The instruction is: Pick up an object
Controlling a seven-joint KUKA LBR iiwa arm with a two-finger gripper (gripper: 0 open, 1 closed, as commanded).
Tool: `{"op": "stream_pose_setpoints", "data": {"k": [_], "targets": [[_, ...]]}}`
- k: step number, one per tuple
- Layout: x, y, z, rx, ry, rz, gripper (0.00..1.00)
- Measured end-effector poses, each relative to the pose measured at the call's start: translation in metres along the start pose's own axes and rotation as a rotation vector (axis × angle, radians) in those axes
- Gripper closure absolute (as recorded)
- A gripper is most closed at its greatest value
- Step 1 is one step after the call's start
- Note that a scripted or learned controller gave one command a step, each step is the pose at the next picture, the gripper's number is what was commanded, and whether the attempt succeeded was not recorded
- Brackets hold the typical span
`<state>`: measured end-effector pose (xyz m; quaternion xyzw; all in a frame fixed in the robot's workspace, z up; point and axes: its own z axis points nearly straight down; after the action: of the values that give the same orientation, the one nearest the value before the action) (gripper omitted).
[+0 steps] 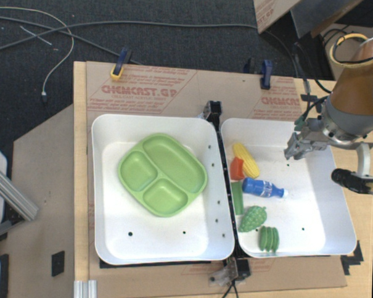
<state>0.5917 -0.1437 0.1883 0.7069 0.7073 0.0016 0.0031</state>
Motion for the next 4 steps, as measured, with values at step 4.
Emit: {"op": "stream_pose_setpoints", "data": {"k": [4], "targets": [[0.091,-0.002,-0.105,0.009,0.005,-0.006,1.00]]}}
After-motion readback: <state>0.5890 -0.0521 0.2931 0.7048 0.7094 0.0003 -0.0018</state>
